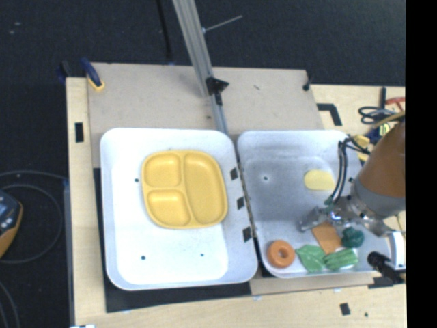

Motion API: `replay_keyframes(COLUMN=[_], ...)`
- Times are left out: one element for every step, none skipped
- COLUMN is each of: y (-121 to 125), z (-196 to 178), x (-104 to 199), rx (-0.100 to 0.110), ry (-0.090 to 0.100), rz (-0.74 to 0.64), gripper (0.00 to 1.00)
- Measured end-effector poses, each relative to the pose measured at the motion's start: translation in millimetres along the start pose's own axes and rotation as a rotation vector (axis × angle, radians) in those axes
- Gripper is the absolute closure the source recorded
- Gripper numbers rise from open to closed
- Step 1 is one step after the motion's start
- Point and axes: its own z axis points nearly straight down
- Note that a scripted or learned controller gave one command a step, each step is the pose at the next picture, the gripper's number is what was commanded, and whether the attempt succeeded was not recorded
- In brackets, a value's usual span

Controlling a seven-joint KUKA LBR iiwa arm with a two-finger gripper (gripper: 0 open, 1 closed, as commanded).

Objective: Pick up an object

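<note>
In the right bin [287, 149] a pale yellow oval piece [319, 180] lies near the middle. Along the front wall sit an orange ring [280, 253], two light green pieces [311, 257] [341, 258], an orange-brown block [326, 238] and a small dark green piece [352, 237]. My gripper [319, 219] hangs low over the bin, just above and left of the orange-brown block and below the yellow oval. Nothing is visibly held in it.
The left bin [123, 251] holds a yellow three-compartment plate [184, 188]. A metal pole [194, 39] slants down to the gap between the bins. The grey and orange arm [382, 176] covers the right bin's right side, with cables [375, 115] behind it.
</note>
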Motion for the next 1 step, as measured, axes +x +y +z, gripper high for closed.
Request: replay_keyframes(y=[2.1], z=[-12.8], x=[-0.1], rx=[-0.006], ry=[0.002], rz=[0.002], gripper=[1.00])
